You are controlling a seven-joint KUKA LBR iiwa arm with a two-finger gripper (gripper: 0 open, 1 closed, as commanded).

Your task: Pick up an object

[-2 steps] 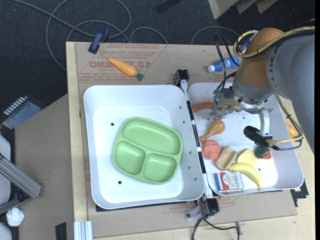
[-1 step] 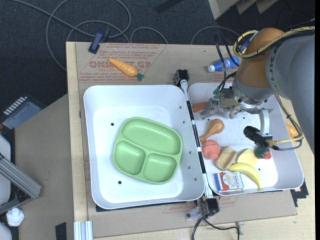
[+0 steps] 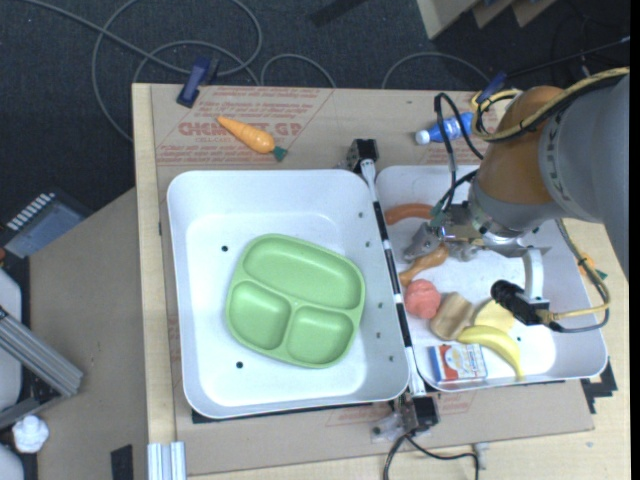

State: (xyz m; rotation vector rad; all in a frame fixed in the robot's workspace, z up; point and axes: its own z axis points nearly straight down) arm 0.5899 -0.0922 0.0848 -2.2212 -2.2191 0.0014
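Nearest, at the front edge of the right bin (image 3: 578,356), a small red-and-white carton (image 3: 462,363) lies flat. A banana (image 3: 499,341) lies just beside it, curving along the carton's far side. Touching the banana on its left is a tan lump (image 3: 451,315), and a pink ball (image 3: 421,298) sits against that, close to the wall shared with the left bin (image 3: 200,230).

That left bin holds a green divided plate (image 3: 295,299), lying flat near its middle, with one long compartment on the far side and two smaller ones on the near side.

Farther back in the right bin, an orange piece (image 3: 426,261) lies at a slant just beyond the pink ball. The gripper (image 3: 434,239) is low over the bin right above this piece, at the end of the grey arm (image 3: 590,148) that reaches in from the right with its orange band (image 3: 518,158). Whether the gripper is released or clenched cannot be told, and nothing can be seen grasped in it. A second orange piece (image 3: 405,211) lies just past the gripper.

Beyond the bins, on the surface (image 3: 320,118), lie a toy carrot (image 3: 249,134), a blue-and-white bottle (image 3: 446,129) on its side and, at the far left corner, a blue clip (image 3: 196,81).
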